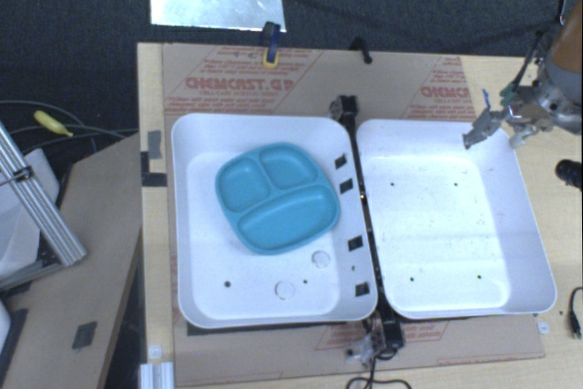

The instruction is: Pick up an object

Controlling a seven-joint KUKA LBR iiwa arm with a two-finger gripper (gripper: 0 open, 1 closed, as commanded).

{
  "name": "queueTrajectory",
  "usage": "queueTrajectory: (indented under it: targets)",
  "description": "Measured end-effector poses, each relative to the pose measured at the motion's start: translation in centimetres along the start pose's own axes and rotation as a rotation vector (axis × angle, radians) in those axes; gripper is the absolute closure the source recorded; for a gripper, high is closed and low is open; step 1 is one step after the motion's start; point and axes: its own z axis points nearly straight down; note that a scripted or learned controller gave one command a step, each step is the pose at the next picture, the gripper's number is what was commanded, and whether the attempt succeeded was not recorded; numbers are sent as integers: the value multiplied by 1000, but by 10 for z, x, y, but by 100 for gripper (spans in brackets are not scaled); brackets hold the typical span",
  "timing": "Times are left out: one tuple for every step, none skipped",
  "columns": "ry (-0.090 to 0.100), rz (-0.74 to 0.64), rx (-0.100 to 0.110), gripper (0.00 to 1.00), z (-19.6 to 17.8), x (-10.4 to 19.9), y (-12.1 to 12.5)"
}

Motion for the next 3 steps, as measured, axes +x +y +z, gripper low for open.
queueTrajectory:
  targets:
    - [-2,4,-4,0,-62,11,-100]
    - [1,5,6,0,-18,4,-146]
    - [2,-7,0,0,12,42,-69]
